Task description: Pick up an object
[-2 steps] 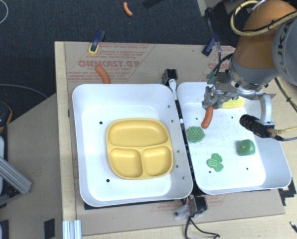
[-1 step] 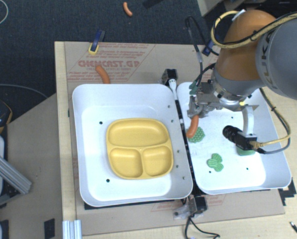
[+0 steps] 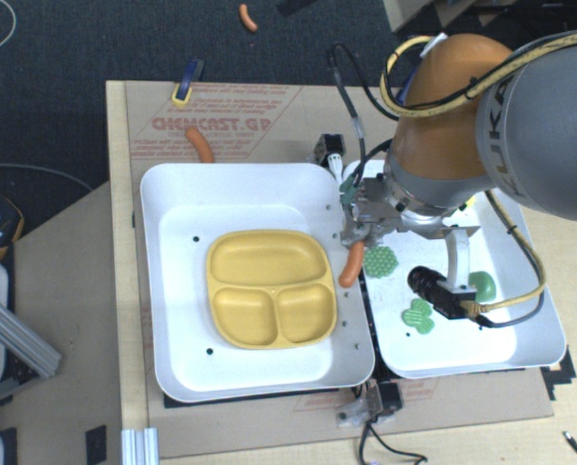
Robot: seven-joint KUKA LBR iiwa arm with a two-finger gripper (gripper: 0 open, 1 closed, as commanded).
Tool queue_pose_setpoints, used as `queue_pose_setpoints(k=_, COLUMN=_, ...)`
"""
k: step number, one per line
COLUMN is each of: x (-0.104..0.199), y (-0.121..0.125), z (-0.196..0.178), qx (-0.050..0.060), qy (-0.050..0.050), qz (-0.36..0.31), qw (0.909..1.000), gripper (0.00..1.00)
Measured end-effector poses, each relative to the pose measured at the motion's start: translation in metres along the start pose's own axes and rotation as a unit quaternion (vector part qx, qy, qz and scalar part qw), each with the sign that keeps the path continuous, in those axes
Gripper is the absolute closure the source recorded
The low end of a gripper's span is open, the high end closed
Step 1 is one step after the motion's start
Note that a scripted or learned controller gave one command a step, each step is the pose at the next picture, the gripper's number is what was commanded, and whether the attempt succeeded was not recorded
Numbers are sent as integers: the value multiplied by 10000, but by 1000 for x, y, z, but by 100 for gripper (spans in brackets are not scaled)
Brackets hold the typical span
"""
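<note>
Camera view from above, at a slant: tan cardboard-covered tabletop [image 3: 269, 124] bearing two shallow white plastic bins side by side. Left white bin [image 3: 167, 260] holding a yellow three-compartment plastic tray [image 3: 269, 287], lying flat near the bin's middle. Right white bin [image 3: 521, 342] partly covered by the grey robot arm with an orange band [image 3: 453, 105], reaching in from the right. Metal two-finger hand [image 3: 364, 229] low over the seam between the two bins, at the right bin's left edge. Small orange sausage-shaped toy [image 3: 350, 265] just below the hand, tilted, lying across the divide between the bins with its upper end close to the fingertips; contact with the fingers not clear. Hand's state, whether released or clenched, cannot be told from this angle. Round green bumpy toy [image 3: 380, 261] just beside the orange toy, inside the right bin. Second green toy with knobbly edges [image 3: 419, 317] nearer the front of the right bin. Pale green rounded piece [image 3: 481, 284] further right, near a black cylindrical part with a yellow cable [image 3: 441, 294]. Another orange sausage-shaped toy [image 3: 200, 144] on the cardboard behind the left bin. Blue-and-yellow clip [image 3: 186, 82] at the cardboard's back edge. Third small orange piece [image 3: 248, 16] on the dark carpeted floor [image 3: 95, 27] beyond the tabletop.
</note>
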State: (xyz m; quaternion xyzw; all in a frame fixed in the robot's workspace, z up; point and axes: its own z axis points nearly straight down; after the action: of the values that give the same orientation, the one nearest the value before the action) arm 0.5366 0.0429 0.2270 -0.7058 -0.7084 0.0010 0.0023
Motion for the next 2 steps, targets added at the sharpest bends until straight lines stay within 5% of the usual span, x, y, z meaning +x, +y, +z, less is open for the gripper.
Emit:
queue_pose_setpoints(k=1, x=28, y=-24, z=11, qx=7, qy=-3, qz=5, qw=10000, gripper=100)
queue_pose_setpoints(k=2, x=22, y=-32, z=6, qx=-2, qy=-4, qz=19, qw=10000, gripper=100)
